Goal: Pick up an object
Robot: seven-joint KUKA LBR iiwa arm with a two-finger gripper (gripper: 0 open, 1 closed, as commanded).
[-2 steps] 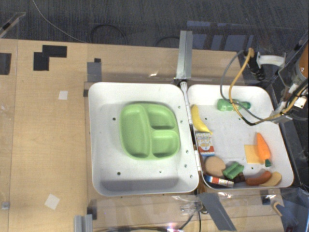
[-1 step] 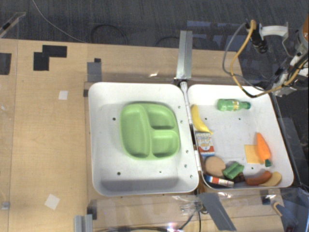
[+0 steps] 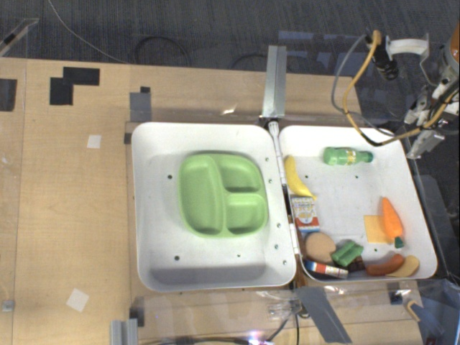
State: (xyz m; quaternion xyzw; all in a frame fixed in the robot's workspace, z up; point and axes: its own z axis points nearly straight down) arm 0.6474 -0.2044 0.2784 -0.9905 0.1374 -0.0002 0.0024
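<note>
Camera view: we saw gripper (image 3: 430,124) at upper right, off right bin (image 3: 359,185) corner, amid cables; we could not tell its state, nothing visibly held. Nearest object: green bottle (image 3: 347,156) lying in bin's upper part. Further out: banana (image 3: 296,177) by dividing wall, carrot (image 3: 391,220) at right, small carton (image 3: 305,213), green block (image 3: 347,254). Left bin (image 3: 154,192) held green divided tray (image 3: 221,194). We judged pick not yet started; approach, grasp, lift all left

Matt green plastic tray (image 3: 221,194); smooth white plastic bins (image 3: 154,214).
</note>
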